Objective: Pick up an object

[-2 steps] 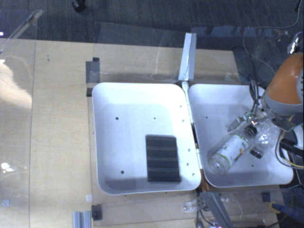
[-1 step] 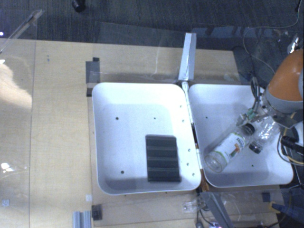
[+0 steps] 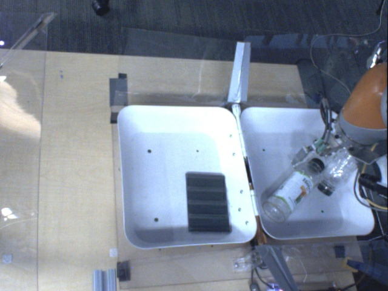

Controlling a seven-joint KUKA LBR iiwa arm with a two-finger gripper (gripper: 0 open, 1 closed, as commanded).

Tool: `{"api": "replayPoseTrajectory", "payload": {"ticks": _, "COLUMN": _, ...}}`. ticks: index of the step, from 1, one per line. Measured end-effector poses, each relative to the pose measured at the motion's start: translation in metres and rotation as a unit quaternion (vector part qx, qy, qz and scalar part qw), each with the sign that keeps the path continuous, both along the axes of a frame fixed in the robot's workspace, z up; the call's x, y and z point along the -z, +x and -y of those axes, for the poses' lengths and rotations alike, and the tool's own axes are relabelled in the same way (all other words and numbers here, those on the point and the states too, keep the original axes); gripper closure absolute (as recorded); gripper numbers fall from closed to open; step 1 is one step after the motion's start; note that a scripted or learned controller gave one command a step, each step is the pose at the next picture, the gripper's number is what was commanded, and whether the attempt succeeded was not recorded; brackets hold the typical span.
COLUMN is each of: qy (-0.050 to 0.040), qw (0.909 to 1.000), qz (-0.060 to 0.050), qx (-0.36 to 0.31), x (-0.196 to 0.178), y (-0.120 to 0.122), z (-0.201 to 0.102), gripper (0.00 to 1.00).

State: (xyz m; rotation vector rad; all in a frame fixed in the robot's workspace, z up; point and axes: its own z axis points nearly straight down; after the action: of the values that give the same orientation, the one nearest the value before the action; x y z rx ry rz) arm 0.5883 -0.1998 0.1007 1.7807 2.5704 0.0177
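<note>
Gripper (image 3: 324, 153) hangs low in the right bin (image 3: 273, 123), near its right rim, and I cannot tell how its jaws stand. Just left and below it lies one clear bottle (image 3: 290, 194), tilted, its base near the bin's front-left corner. Open floor remains behind the gripper. Well to its left, the left bin (image 3: 151, 126) bears one black ribbed block (image 3: 208, 202) near the front wall.

The arm (image 3: 367, 105) runs off the right edge, its tool (image 3: 319, 152) blurred.
</note>
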Motion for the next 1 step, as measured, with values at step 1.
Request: {"api": "replayPoseTrajectory", "payload": {"ticks": 1, "qy": -0.0009, "qw": 0.9999, "qz": -0.003, "qx": -0.016, "x": 0.0120, "y": -0.0099, "z": 0.0029, "gripper": 0.00}}
